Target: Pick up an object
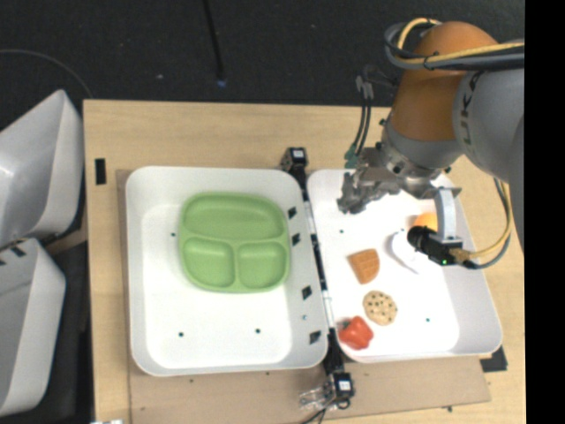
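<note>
The end effector [351,200] is hovering at the far-left corner of the right bin [472,321]; whether it is open or closed cannot be told. The orange wedge [364,265] is lying nearer the camera, upright, with nothing gripped.

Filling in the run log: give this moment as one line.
gripper: over right bin, upper left, holding nothing seen | green tray: left bin | cookie, red piece, orange wedge: right bin

A divided plate [235,241] lies in the left bin [150,325]. In the right bin [468,321], a wedge [364,265] sits behind a cookie [380,307], with a small lump [356,333] just left of the cookie at the front. The gripper [353,197] hangs over that bin's back left corner.
</note>
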You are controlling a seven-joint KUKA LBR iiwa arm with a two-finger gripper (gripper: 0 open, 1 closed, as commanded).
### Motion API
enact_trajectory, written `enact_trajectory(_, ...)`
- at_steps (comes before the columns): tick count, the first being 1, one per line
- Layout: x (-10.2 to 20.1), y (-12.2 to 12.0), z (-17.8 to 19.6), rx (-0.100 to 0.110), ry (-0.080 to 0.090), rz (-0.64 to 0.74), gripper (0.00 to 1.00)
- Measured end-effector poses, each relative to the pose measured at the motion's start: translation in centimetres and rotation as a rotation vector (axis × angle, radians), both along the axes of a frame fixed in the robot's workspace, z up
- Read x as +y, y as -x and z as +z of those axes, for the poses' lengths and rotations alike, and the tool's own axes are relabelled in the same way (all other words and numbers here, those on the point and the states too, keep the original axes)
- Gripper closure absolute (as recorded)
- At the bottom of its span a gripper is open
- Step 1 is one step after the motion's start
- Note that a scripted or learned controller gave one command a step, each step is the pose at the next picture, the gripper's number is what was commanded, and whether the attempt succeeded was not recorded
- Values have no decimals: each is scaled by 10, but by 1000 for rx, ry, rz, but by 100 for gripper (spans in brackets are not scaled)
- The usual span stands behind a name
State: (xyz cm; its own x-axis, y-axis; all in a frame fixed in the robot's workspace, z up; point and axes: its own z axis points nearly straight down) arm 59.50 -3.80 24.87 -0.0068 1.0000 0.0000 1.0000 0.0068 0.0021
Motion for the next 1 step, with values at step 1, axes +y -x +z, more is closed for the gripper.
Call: enact_trajectory(1, 61, -1, -8, 3, -2, 1, 100)
